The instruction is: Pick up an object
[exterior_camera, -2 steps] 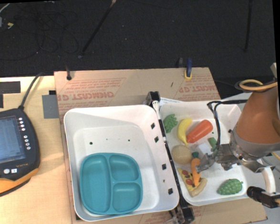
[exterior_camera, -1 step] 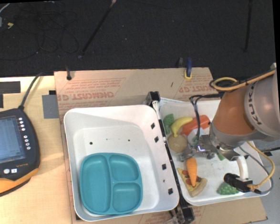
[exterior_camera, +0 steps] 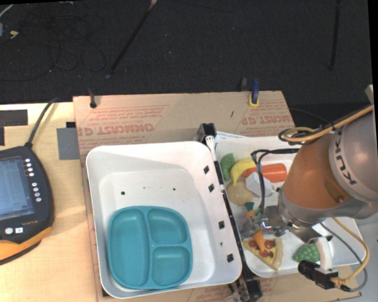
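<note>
- Hovering my gripper (exterior_camera: 266,220) low over the toy food in the right bin (exterior_camera: 284,268).
- Can't tell its state from here.
- Nothing visibly lifted yet, grab's still ahead I reckon.

Robotics lab, teach pendant (exterior_camera: 11,195) on bench, loose cables (exterior_camera: 71,33) behind (dark backdrop), cardboard (exterior_camera: 174,119) under bins

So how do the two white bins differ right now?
The left bin holds one thing, a teal divided tray lying flat; the right bin holds a jumble of small toy foods, like the pizza slice. The arm covers much of the right bin, while the left bin sits in open view. Both are shallow and white.
</note>
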